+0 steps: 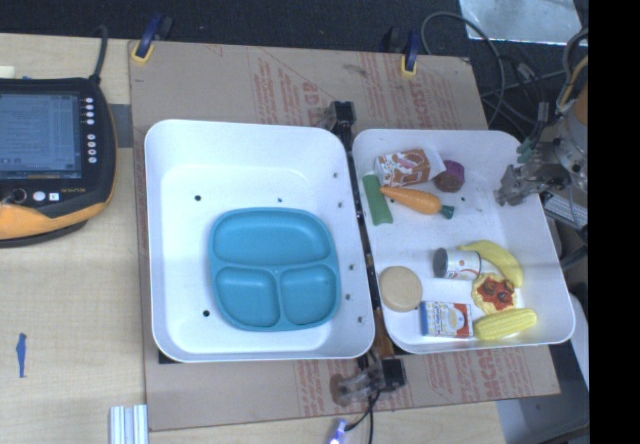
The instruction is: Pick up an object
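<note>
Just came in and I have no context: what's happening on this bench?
A robot arm reaches in from the right, its gripper at the upper right edge of the right bin. That bin holds toy food, including a carrot, a banana and corn. The left bin holds a blue divided plate.

Grey metal gripper, dark cabling, silvery wrist housing.

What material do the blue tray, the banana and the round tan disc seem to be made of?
Blue tray: probably moulded plastic, with a smooth, even colour and rounded compartments. Banana: likely toy plastic, uniformly yellow and slightly glossy. Tan disc: unclear, matte and flat; perhaps wood or plastic.
</note>
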Motion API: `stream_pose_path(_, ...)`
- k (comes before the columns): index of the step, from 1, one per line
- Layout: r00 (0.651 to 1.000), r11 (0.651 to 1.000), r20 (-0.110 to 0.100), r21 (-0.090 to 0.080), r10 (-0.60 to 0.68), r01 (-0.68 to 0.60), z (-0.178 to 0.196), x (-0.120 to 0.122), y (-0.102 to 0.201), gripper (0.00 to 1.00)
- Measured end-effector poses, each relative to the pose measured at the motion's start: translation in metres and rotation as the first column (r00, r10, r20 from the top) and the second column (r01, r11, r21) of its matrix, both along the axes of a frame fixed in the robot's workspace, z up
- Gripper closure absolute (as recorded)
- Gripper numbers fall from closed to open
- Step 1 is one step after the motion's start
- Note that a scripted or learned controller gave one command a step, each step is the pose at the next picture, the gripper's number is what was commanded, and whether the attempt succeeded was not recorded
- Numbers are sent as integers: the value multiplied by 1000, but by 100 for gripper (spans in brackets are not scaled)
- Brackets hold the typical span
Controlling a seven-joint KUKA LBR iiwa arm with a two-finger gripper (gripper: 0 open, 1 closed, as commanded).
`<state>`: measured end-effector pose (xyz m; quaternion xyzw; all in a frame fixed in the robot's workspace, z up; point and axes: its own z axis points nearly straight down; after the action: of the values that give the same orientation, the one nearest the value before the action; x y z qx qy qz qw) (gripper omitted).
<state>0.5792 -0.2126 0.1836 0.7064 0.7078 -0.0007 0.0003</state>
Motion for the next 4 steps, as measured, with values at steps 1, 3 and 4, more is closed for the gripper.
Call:
stream_pose_path(1, 1000, 1000, -1, 1, 0, 0, -1, 0, 0, 0)
stream_pose_path(3, 1000, 1000, -1, 2, 2, -2, -91, 4, 21, 0)
stream_pose_path(4, 1000, 1000, -3, 1, 3, -3, -91, 67, 4, 0)
